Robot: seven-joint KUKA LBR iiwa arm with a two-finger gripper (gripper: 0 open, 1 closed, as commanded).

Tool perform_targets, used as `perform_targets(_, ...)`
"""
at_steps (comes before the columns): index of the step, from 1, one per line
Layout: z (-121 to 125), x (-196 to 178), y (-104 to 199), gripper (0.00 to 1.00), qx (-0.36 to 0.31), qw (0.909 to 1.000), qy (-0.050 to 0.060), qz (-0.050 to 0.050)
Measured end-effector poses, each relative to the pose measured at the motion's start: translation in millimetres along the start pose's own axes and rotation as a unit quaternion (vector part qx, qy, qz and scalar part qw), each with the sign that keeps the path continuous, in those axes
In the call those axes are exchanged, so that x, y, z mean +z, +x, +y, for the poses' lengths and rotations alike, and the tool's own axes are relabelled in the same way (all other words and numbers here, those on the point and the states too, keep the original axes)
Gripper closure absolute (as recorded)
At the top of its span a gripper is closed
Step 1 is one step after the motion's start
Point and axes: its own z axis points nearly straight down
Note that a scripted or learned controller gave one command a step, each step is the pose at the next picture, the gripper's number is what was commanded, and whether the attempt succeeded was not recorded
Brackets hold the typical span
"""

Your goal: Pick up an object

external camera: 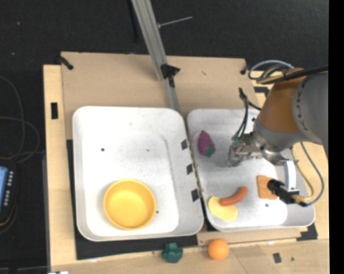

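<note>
The tool [235,156], its state impossible to tell here, hangs in the right bin [218,121] just beside the purple toy fruit [205,143], probably light, stiff and slick, best gripped across its middle.

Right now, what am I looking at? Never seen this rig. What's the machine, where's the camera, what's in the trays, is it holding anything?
One fixed camera looks down at a slant on a bench with two shallow white bins. The grey arm with the orange band is a robot arm reaching in from the picture's right. Its gripper hangs over the right bin; nothing shows between its fingers.

The left bin holds a yellow bowl. The right bin holds a purple object, a reddish sausage-like piece touching a pale yellow piece, and an orange block.

On the bench in front of the bins lie an orange ball and a small green object.
</note>
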Motion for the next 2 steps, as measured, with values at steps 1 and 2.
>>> perform_targets(1, -2.2, -63.6, -1.6, 1.0, -0.002, 1.0, -0.003, -0.001)
perform_targets(2, -3.8, -127.1, -7.5, 1.0, -0.004, 1.0, -0.004, -0.001)
